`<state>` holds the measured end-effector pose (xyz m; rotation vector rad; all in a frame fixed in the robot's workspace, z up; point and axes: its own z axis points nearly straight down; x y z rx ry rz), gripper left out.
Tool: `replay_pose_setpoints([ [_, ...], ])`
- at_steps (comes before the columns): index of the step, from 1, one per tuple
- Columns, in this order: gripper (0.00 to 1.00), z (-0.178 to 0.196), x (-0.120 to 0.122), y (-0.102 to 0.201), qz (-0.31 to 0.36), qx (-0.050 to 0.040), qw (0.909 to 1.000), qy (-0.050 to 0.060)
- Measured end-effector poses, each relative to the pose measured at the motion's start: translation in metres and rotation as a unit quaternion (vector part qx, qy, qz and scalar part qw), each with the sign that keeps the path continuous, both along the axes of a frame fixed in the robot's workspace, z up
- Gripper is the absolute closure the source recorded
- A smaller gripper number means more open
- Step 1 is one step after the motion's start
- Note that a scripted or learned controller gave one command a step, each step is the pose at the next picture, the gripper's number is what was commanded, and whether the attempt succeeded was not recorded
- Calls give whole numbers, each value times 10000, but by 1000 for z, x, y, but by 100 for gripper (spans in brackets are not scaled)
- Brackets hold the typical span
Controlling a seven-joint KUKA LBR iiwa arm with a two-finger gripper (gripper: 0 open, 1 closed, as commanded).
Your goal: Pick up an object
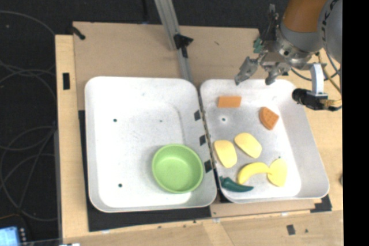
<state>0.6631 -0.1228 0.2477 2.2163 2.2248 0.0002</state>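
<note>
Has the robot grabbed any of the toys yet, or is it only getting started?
Nothing looks grabbed yet. The end effector hangs open over the back edge of the right bin with nothing between its fingers. The orange block is closest to it, and the orange wedge, banana and green bowl all lie in the bins. Lowering, gripping and lifting are all left to do.

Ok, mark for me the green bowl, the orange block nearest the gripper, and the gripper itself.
green bowl (177,167), camera view, inner floor of the bowl.
orange block (229,102), camera view, middle of its top face.
gripper (257,73), camera view, midway between the two fingertips, which are spread apart.
</note>
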Motion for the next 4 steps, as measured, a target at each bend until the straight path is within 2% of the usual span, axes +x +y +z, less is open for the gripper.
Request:
replay_pose_setpoints([
  [1,0,0,0,0,1,-4,10000,2],
  [2,0,-61,-7,-3,-20,-8,10000,28],
  [3,0,-119,-4,-11,-29,-8,10000,22],
  [4,0,-148,-4,-13,-32,-12,10000,17],
])
